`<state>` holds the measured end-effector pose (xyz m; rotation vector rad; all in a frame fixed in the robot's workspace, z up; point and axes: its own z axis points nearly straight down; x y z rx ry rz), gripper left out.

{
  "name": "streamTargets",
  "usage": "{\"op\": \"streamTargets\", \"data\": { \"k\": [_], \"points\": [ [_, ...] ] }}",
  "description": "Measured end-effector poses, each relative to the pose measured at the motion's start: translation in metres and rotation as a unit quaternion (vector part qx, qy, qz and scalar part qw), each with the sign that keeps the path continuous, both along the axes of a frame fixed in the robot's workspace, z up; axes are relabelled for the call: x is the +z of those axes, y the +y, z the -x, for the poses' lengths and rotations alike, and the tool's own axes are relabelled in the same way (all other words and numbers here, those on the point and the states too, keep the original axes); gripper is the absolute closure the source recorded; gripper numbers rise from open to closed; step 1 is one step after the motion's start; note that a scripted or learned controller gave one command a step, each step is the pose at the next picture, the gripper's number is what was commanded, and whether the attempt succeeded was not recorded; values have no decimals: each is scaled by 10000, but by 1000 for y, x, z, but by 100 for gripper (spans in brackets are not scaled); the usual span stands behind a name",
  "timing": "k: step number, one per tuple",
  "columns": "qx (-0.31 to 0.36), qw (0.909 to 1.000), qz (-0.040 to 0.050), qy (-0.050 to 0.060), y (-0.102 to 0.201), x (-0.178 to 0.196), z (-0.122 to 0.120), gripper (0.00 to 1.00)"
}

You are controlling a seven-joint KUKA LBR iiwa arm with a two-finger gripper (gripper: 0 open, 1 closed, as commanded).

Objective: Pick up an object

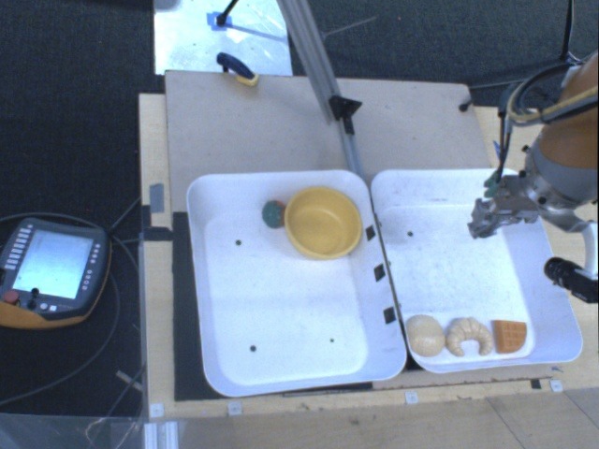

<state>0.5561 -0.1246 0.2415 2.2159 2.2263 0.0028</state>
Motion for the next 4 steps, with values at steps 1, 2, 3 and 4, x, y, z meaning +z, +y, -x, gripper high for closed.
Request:
{"op": "streamTargets", "data": {
  "k": [1,2,3,4],
  "points": [
    [0,10000,-1,0,50,8,6,100],
    [0,10000,-1,5,94,5,10,100],
    [3,10000,-2,2,146,11,20,100],
    [7,10000,-3,6,205,8,31,100]
  ]
}}
